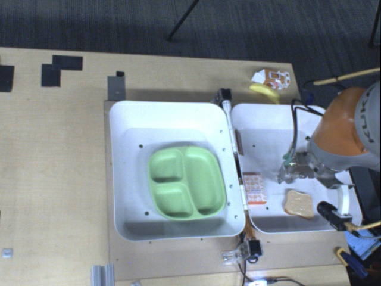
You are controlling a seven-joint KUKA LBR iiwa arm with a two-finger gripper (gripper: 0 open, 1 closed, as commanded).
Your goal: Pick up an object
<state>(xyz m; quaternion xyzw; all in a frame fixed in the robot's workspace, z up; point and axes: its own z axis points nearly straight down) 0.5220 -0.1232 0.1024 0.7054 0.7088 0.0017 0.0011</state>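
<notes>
- Hovering low in the right-hand shallow white plastic bin (pixel 262 124), the small grey metal two-finger gripper (pixel 290 173) sits just above and left of the tan slice-of-bread toy (pixel 298 204); can't tell whether it's spread or closed, too small and blurred.
- Nothing visibly held; pick not yet made, by my read.
- Nearest target = the bread slice, lying flat near the bin's front wall, just beside the gripper. Second option: the small flat white-and-red printed packet (pixel 254 188), lying against the bin's left wall next to the divider.
- To do it well: centre over the bread w/ a short shift toward the front-right, come straight down, close across its narrower width. It's flat, so go low enough to get under the edges w/o ramming the bin floor.
- Risk: the front wall is close, so one side may foul it; the slice could slide instead of lifting.
- Packet looks harder: thin, hugging the wall.
- Left-hand bin holds a pale green plastic three-compartment tray (pixel 187 182), well apart from the arm; not in play.
- Bins rest on a light wooden bench (pixel 53 171) w/ black tape marks at its far left.
- Yellow-and-orange bits (pixel 269 82) lie on the bench behind the right bin.
- Beyond: dark carpet (pixel 89 11), w/ a thin dark stand leg across it.
</notes>
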